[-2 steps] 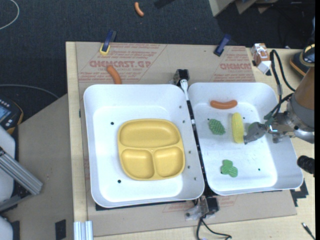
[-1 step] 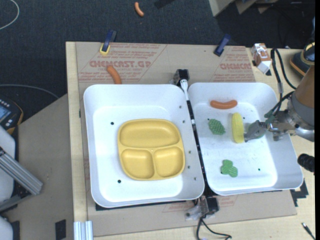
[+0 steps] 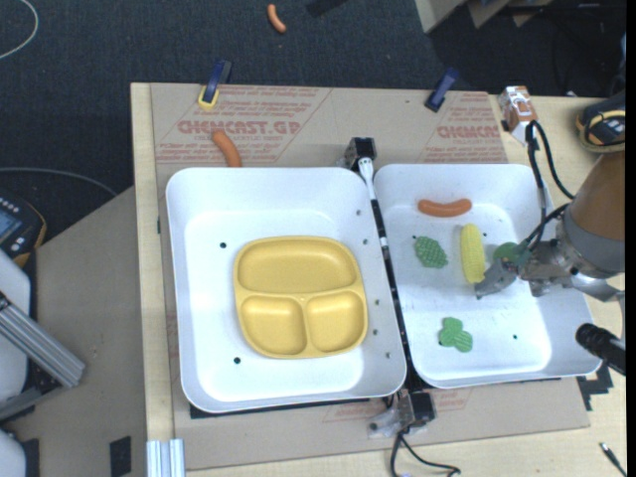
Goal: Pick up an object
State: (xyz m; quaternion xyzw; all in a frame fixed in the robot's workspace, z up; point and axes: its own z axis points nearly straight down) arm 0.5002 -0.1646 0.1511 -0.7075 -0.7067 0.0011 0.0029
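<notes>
Right white bin (image 3: pixel 517 182), corn cob (image 3: pixel 472 251) just left of claw (image 3: pixel 494 284); claw's grip state unclear

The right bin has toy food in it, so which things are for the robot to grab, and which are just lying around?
For grabbing: hot dog, corn, leafy green, broccoli, all in the right bin, by the gripper.

Lying about: yellow tray, sausage on the board, sausage on the floor.
</notes>
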